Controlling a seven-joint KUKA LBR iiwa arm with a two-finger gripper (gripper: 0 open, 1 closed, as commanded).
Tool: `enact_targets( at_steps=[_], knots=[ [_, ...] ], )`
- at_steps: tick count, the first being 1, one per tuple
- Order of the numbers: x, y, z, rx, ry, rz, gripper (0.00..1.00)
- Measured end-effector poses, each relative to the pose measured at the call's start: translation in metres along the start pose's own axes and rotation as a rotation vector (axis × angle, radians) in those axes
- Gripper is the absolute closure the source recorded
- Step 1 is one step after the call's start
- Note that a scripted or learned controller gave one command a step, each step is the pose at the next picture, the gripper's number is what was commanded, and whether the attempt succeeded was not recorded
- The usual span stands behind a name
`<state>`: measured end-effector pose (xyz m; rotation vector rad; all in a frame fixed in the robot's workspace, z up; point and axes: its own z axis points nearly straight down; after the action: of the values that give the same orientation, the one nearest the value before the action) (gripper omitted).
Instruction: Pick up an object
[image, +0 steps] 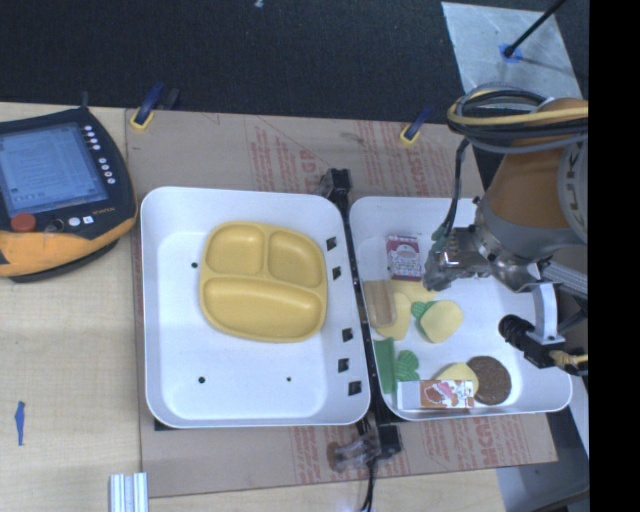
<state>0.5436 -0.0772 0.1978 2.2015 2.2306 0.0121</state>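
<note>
Objects: toy food pieces lying loose in right bin (560, 400) — red carton (404, 256), yellow-green fruit (441, 320), brown round cookie (489, 379), green piece (406, 364) | gripper (440, 272): low over the bin, between carton and fruit; finger opening and any hold cannot be told | left bin (170, 300): yellow divided plate (265, 280).

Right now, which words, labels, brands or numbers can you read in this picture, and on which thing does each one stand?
None can be read with certainty.
Pendant screen: lines of text, too small.
Small red packet: label blurred.
Orange and white packet: print blurred.
Cardboard sheet under the bins: red lettering, too faint to make out.
</note>
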Motion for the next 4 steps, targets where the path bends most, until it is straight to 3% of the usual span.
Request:
enact_targets(
  at_steps=[1, 2, 3, 4],
  knots=[
    [-0.004, -0.005, 0.006, 0.015, 0.001, 0.008, 0.0],
    [-0.06, -0.016, 0.111, 0.02, 0.0, 0.014, 0.0],
    [-0.059, -0.014, 0.096, 0.016, 0.0, 0.008, 1.0],
    [-0.008, 0.022, 0.003, 0.009, -0.001, 0.007, 1.0]
  ],
)
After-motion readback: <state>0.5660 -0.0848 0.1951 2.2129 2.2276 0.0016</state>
